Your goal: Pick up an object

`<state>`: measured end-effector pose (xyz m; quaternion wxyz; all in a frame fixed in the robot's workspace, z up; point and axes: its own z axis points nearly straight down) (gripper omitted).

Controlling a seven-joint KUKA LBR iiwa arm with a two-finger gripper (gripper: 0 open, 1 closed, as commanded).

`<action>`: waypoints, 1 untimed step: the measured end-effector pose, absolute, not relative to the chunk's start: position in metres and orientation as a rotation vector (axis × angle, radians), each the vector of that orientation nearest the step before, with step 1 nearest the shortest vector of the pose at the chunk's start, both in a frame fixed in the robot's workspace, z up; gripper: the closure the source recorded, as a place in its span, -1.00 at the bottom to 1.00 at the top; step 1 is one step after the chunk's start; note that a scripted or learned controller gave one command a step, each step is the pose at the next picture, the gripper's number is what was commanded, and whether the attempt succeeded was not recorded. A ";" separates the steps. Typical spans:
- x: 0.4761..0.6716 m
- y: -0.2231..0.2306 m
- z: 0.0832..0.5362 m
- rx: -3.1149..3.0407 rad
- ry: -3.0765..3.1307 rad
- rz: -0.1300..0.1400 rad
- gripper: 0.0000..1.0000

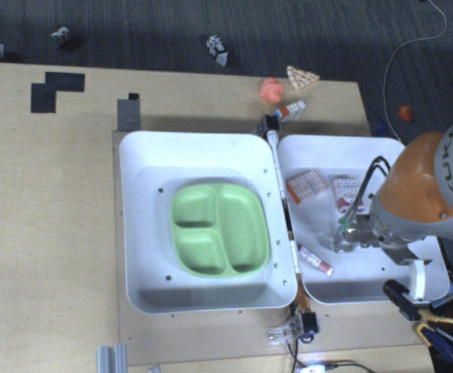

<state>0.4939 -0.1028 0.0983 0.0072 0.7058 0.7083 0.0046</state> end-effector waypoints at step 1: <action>0.494 -0.103 0.098 2.208 2.215 0.014 -1.00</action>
